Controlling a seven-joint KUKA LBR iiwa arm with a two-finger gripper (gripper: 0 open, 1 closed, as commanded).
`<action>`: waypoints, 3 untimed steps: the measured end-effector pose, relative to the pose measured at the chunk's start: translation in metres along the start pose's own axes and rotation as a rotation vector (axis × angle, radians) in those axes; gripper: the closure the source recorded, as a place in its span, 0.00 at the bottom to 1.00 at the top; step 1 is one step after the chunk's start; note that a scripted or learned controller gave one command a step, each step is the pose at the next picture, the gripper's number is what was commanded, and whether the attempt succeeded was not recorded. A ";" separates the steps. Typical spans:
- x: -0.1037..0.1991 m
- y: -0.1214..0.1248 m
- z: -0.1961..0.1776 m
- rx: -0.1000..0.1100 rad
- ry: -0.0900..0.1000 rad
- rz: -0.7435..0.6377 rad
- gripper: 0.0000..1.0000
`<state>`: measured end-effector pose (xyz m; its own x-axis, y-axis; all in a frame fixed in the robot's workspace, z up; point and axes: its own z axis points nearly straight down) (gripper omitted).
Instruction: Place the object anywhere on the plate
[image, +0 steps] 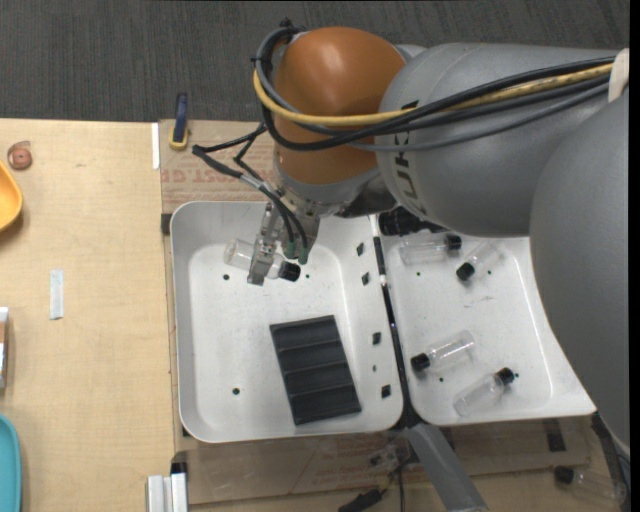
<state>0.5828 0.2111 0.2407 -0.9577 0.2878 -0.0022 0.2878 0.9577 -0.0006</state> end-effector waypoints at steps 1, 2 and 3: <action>0.048 -0.001 -0.002 0.000 0.003 -0.344 1.00; 0.096 -0.019 -0.060 -0.002 0.001 -0.399 1.00; 0.095 -0.019 -0.060 -0.001 0.001 -0.399 0.00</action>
<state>0.4857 0.2203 0.3009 -0.9943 -0.1068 -0.0016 -0.1068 0.9943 0.0001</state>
